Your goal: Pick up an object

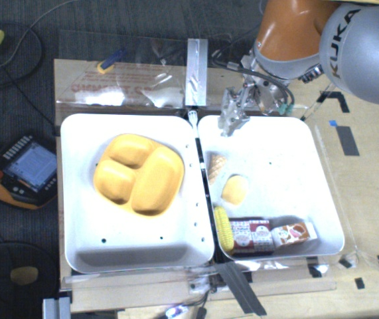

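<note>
Along the right bin's [322, 178] near edge lie a corn cob [224, 229] and a printed box [271, 236]; a small yellow roll [235, 190] sits mid-bin. A large yellow bread cluster [138, 173] fills the left bin [76, 198]. Over the right bin's far-left corner hangs the gripper [231, 119], grasping nothing; its finger opening cannot be told

Smooth glossy plastic bins [295, 133], metal gripper [232, 119]
</note>
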Action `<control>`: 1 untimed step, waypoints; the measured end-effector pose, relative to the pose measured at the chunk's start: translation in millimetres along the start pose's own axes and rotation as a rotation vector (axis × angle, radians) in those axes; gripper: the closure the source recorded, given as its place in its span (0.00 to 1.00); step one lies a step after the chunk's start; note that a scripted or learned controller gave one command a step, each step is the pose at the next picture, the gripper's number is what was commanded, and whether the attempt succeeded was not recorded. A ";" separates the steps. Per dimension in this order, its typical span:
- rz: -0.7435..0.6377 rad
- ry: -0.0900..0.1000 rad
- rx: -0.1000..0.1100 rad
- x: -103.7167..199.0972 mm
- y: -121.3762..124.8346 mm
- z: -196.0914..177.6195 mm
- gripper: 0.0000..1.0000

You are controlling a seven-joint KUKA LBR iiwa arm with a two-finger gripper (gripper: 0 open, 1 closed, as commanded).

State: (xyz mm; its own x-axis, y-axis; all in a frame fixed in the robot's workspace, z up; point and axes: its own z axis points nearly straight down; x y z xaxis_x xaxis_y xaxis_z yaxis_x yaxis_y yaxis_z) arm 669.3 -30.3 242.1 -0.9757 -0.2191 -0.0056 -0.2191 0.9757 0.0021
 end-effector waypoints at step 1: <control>-0.001 -0.006 -0.002 -1.7 1.7 -10.6 1.00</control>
